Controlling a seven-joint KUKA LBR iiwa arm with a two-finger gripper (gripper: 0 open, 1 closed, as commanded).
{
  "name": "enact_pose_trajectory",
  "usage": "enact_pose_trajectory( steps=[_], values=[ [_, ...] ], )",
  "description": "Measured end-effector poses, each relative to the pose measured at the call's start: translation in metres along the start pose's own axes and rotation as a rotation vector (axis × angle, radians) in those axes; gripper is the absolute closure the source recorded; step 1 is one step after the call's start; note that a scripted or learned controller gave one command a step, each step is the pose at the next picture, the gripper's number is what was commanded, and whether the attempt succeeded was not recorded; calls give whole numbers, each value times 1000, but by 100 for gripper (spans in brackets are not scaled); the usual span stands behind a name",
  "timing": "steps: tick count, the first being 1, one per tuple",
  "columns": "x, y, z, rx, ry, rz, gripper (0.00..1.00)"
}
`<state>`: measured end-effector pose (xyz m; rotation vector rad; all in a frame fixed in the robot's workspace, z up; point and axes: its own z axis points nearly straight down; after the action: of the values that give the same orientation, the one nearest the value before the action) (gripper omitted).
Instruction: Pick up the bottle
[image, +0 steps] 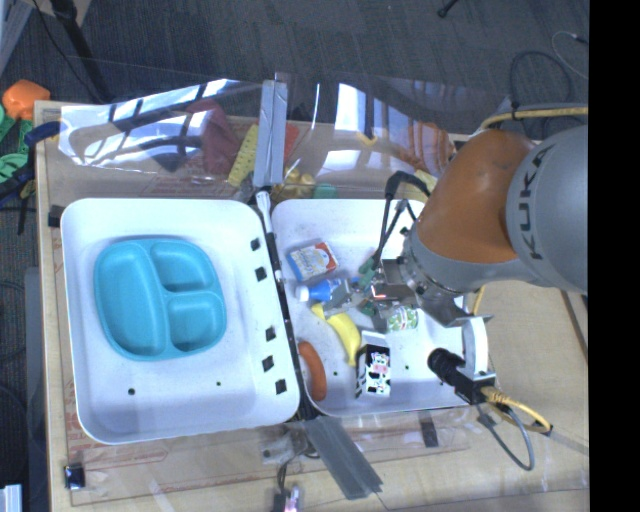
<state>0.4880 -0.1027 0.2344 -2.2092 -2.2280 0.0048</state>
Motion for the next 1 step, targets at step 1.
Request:
enact_pose_trajectory(
  steps=[1],
  values=[
    [-31, 77, 144, -1, -1, 55, 0]
  ],
)
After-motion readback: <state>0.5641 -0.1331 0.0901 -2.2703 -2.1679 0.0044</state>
